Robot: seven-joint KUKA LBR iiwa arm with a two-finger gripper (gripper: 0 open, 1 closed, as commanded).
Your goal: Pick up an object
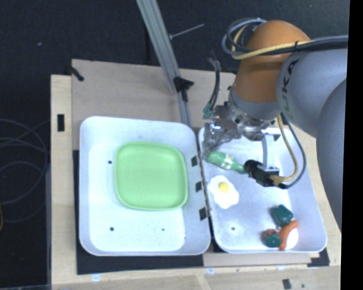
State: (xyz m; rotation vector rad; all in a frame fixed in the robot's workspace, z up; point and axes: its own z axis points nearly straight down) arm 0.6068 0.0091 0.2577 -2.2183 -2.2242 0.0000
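My gripper [213, 138] hangs over the far left corner of the right bin [307, 205], below the orange wrist band. Just in front of it a small green bottle [224, 162] lies on its side on the bin floor; whether the gripper touches it is unclear. A toy fried egg [222, 192] lies nearer the front, beside the bin's left wall. At the front right of this bin sit a teal block [281, 214] and an orange and white toy [287, 234] with a red piece next to it.
The left bin [95, 227] holds a light green square plate [150, 176]. A grey slanted pole [164, 51] runs down to the bins' shared back edge. A black cable connector [262, 172] hangs from the arm over the right bin.
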